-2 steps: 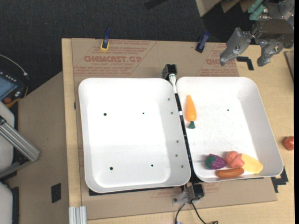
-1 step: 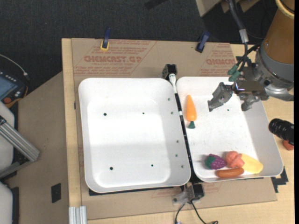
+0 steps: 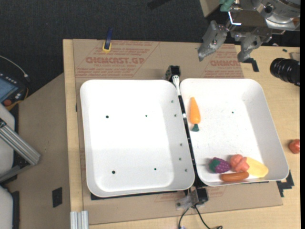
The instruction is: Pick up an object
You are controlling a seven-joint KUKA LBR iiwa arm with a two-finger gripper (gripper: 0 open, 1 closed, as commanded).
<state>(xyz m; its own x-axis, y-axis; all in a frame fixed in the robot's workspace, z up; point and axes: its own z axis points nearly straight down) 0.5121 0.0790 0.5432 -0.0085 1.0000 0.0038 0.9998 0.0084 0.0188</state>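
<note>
I find the gripper [image 3: 228, 46] hanging high over the far edge of the right bin [image 3: 267, 109], its two fingers [image 3: 209, 44] spread apart with nothing between them. The candidates all lie in that bin. A toy carrot [image 3: 194, 109] rests close to the inner wall, beside the divider, its long axis running near to far, with the green top toward me. It lies toward me and a little to the left of the fingers, and I judge it the nearest target; a descent would need the fingers set across that axis. In the near corner sits a cluster: purple grapes [image 3: 219, 165], a pink piece [image 3: 239, 162], a yellow piece [image 3: 258, 168] and a red sausage-like piece [image 3: 234, 177], touching or nearly so, which I judge harder to separate. The left bin [image 3: 95, 142] bears no objects. The arm's upper part is cut off at the frame's top right, and the fingertips' height above the tabletop [image 3: 69, 128] is hard to gauge.
</note>
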